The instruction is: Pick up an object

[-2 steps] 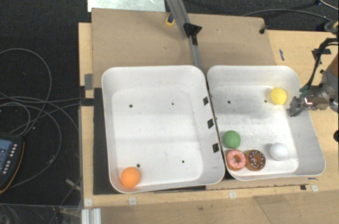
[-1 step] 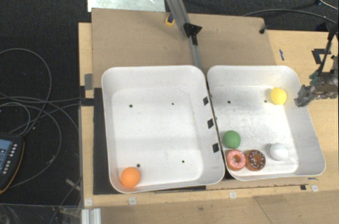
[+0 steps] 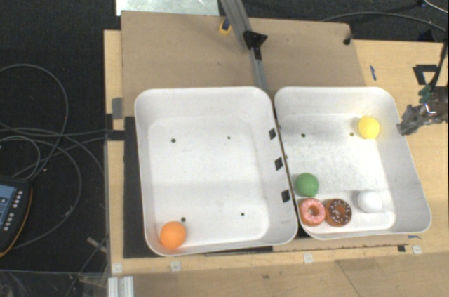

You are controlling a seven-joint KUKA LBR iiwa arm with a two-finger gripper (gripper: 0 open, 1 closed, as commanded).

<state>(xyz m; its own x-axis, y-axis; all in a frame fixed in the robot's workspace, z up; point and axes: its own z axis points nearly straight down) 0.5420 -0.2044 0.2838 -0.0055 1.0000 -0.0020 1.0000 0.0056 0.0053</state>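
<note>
Wooden bench (image 3: pixel 182 50) on dark carpet carried two white bins; gripper (image 3: pixel 419 116) sat at the far right, outside the bins.

Gripper was just past the right bin's (image 3: pixel 410 169) right rim, near its upper corner, over bare bench; it was small and blurred at the frame edge, so its opening could not be told and nothing showed held in it. Nearest object was the yellow ball (image 3: pixel 368 127), inside the right bin near its upper right. Along that bin's front edge lay a white ball (image 3: pixel 370 201), chocolate donut (image 3: pixel 339 212), pink donut (image 3: pixel 312 212), with a green ball (image 3: pixel 306 184) just above the pink one. Left bin (image 3: pixel 151 148) held an orange ball (image 3: pixel 172 234) in its front left corner.
</note>
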